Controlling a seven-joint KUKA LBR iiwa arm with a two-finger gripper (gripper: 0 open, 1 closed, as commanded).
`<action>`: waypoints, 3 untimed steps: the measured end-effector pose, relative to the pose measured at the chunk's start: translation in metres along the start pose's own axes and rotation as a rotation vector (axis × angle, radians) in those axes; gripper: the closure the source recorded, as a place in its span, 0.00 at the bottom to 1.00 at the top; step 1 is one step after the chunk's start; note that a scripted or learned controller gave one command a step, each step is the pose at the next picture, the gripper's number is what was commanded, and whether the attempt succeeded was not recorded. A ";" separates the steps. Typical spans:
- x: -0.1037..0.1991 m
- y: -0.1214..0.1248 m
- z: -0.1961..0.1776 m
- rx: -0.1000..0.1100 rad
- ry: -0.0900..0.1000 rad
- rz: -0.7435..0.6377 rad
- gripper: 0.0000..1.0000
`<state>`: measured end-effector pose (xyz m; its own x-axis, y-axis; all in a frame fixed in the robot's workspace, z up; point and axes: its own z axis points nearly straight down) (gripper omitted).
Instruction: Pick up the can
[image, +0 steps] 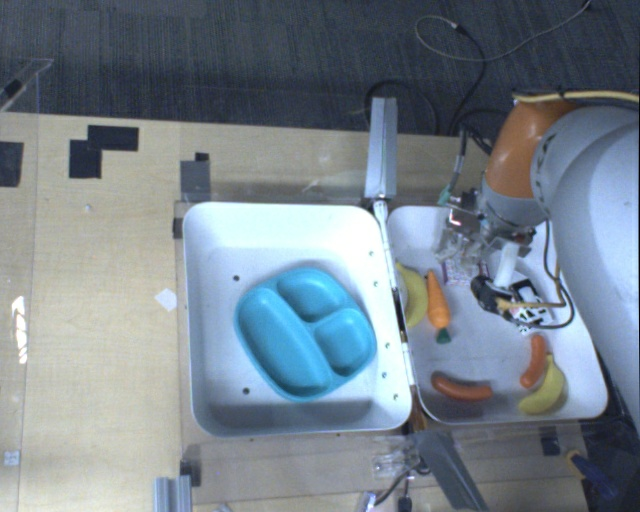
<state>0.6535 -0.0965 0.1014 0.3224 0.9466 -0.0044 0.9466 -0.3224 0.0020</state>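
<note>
Camera view. Right bin (590, 395): carrot (437, 300) beside a yellow banana (413, 297) at the left wall; sausage (461, 386) near the front; second sausage (533, 360) touching a second banana (545, 392) at the front right. Left bin (205, 300): blue three-compartment tray (305, 330), tilted. Gripper (462, 262) hangs over the right bin's rear, just right of the carrot; finger state: cannot tell. Can: cannot be made out.

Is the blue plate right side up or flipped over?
Right side up. The blue plate in the left bin shows its three hollow sections facing up.
</note>
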 end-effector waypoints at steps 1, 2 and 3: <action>0.022 0.009 -0.131 0.003 0.003 0.323 1.00; 0.024 -0.030 -0.080 0.007 0.002 0.407 1.00; 0.003 -0.004 -0.210 0.004 0.003 0.557 1.00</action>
<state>0.6507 -0.0918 0.3110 0.7739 0.6333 -0.0012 0.6333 -0.7739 -0.0001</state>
